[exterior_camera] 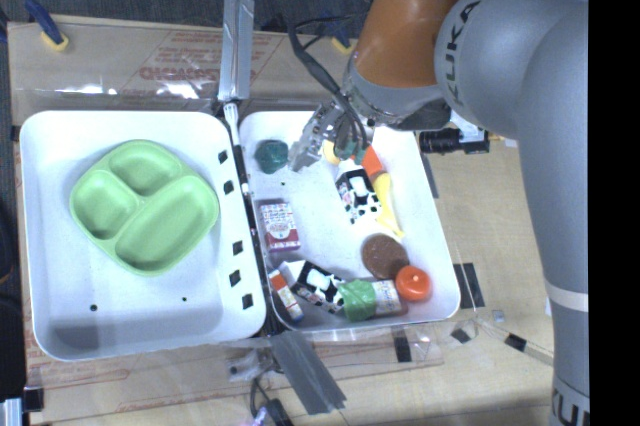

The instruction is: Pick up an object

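Note:
My gripper [322, 142] hangs over the back of the right bin [437, 224], open, with nothing visible between its fingers. A teal ball [271, 154] lies just left of it. Right below and to its right sit a black-and-white cow-patterned toy [356, 193] and an orange and yellow stick-shaped toy [382, 192]. Farther forward are a red packet [279, 224], a brown round piece [382, 256], an orange-red ball [413, 284] and a green bottle [366, 298]. The wrist hides part of the bin's back edge.
The left bin [60, 314] holds a green divided plate [145, 204]. A divider wall [240, 214] with black clips separates the bins. More small items, including a black-and-white one [318, 283], crowd the right bin's front corner.

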You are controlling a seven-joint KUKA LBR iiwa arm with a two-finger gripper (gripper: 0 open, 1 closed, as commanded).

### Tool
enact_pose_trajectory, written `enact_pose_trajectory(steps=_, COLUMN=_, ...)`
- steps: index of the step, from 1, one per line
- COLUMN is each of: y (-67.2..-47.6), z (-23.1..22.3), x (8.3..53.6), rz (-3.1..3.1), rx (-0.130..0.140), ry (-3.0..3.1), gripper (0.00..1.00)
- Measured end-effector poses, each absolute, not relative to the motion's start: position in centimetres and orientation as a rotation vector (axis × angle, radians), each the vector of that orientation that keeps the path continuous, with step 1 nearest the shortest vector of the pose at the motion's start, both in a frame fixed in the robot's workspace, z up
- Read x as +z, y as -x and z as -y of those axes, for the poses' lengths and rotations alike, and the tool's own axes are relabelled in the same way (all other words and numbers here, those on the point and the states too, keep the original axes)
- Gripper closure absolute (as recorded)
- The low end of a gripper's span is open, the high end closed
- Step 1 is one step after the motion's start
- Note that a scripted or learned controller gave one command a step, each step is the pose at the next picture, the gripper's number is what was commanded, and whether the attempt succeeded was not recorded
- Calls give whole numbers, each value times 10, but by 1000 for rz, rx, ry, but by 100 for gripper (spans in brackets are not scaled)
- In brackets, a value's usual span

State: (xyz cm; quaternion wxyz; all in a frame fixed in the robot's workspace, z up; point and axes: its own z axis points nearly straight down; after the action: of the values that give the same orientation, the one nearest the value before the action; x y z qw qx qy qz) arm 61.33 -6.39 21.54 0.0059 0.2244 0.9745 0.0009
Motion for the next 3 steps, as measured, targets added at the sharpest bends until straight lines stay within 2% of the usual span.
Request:
enact_pose_trajectory(steps=1, y=-587, z=-41, x=191, rz=-3063, rx=3, ry=-709, gripper=100)
enact_pose_trajectory(steps=2, y=-598, z=-119, x=207, rz=-2999, rx=2, ry=-934, gripper=100)
enact_pose_trajectory(steps=3, y=-639, z=-208, x=190, rz=-2951, rx=0, ry=-1085, gripper=100)
